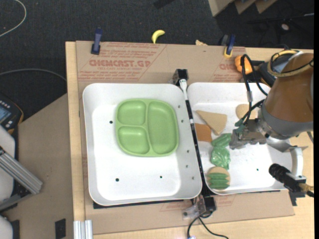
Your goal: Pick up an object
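Several small things lie along the left wall of the right bin (pixel 259 185): a green leafy toy (pixel 220 151) at mid-wall, a brown wedge (pixel 213 119) and orange block (pixel 202 132) toward the far edge, a round burger-like piece (pixel 218 177) at the near corner. The gripper (pixel 240 137) hangs just beside the leafy toy; its grip cannot be told. A green divided plate (pixel 147 127) sits mid left bin (pixel 99 183).

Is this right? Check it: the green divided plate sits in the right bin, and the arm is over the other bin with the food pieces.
Not quite. The camera view shows the green divided plate in the left bin, not the right one. The rest holds: the arm is over the right bin, where the food pieces lie.
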`<state>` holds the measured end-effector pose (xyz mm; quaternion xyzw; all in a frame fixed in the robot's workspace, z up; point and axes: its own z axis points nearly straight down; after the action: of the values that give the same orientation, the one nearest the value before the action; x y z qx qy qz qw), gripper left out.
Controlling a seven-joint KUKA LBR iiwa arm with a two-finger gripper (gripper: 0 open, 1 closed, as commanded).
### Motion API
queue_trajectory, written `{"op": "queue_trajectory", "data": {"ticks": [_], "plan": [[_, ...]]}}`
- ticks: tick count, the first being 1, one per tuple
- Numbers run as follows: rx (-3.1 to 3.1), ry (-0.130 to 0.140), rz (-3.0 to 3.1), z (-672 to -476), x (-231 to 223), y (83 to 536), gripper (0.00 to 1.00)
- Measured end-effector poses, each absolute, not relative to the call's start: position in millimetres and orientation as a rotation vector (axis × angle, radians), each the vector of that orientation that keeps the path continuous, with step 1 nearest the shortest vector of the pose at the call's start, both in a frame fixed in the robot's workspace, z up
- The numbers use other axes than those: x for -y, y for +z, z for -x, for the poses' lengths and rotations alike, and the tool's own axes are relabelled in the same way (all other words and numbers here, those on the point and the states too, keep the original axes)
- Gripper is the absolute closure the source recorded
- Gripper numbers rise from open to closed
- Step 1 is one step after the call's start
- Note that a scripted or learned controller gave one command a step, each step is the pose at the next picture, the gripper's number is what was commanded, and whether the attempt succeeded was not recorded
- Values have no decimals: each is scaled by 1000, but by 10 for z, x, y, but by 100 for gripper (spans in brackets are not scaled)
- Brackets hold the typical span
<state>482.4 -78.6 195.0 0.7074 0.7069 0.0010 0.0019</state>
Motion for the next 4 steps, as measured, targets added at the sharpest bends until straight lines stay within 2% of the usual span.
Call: {"op": "queue_trajectory", "data": {"ticks": [1, 2, 3, 4], "plan": [[-2228, 12, -2208, -4887, 36, 2678, 100], [-2233, 6, -2210, -4790, -831, 2761, 100], [-2228, 18, -2208, -4799, -1487, 3736, 100], [-2222, 3, -2218, -4797, -1445, 3785, 100]]}}
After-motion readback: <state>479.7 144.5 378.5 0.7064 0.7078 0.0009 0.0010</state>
